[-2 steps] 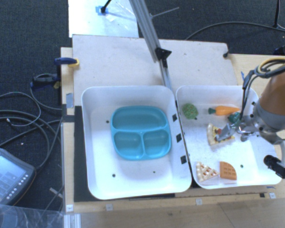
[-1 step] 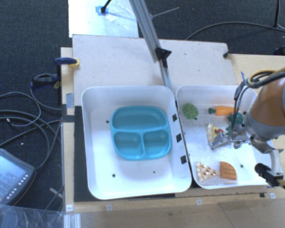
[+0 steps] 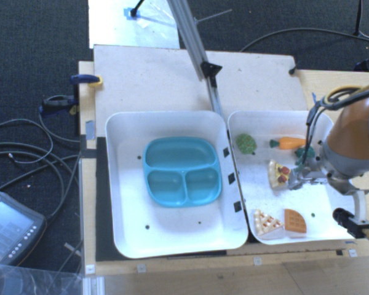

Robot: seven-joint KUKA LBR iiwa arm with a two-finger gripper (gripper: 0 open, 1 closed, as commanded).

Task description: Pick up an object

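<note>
The tool (image 3: 297, 178) is set low in the right bin (image 3: 258, 131), just beside the pizza slice (image 3: 277, 173); whether it is open or closed cannot be told. For a sound grasp, the slice is best straddled squarely before closing. The arm (image 3: 350, 140) is reached in from the bin's right side, wrist bent downward.

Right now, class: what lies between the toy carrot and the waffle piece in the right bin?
In the camera view, the pizza slice lies between the toy carrot and the waffle piece, with the gripper beside it.
</note>
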